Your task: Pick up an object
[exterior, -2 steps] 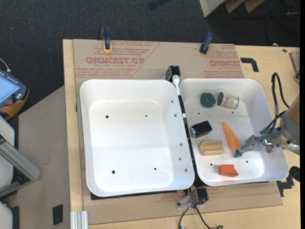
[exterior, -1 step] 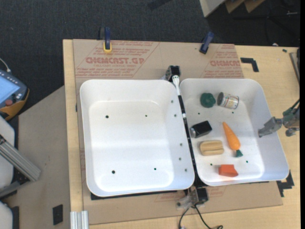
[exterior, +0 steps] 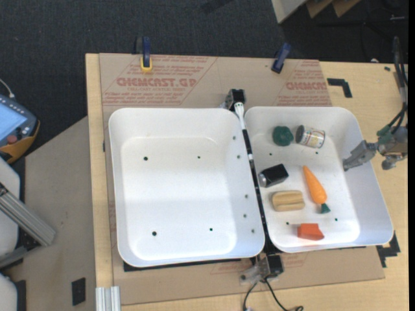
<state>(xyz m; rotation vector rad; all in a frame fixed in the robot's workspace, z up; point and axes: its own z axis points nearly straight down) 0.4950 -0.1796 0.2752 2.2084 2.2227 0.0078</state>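
Lying in the right shallow white plastic bin at the frame's right are an orange plastic carrot, a tan bread-shaped block, a black box, a dark green ball, a small clear jar and a red-orange wedge. At that bin's right rim, the grey end effector cannot be judged released or clenched.

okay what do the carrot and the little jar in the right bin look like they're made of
The carrot looks like moulded plastic: even orange with a smooth, slightly glossy surface and a stiff green stub at its tip, likely a toy. The jar, lying on its side, seems clear glass or plastic with a pale lid; at this size I can't tell which.
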